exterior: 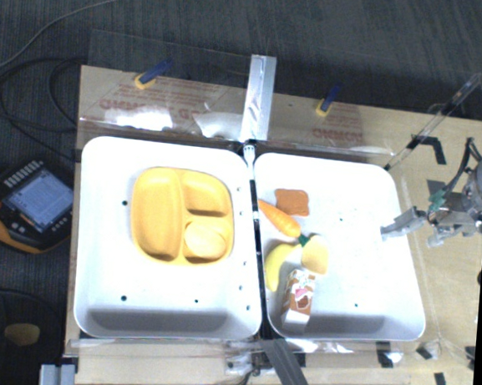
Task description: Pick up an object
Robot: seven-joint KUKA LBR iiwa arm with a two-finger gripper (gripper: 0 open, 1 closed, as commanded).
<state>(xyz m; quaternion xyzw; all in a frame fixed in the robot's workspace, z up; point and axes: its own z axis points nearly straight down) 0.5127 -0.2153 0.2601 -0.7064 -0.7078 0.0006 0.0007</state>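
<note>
The right bin holds a cluster of toy food on its left side. An orange-brown square piece lies at the back, with a carrot just in front of it. A yellow banana and a yellow pear-like fruit sit below the carrot. A small printed carton stands nearest the front wall. My gripper hangs over the right rim of this bin, well to the right of all the food and apart from it.
A yellow compartment tray lies in the left bin. A metal divider and clear sheets with clips stand behind the bins. A handheld pendant lies on the floor at the left.
</note>
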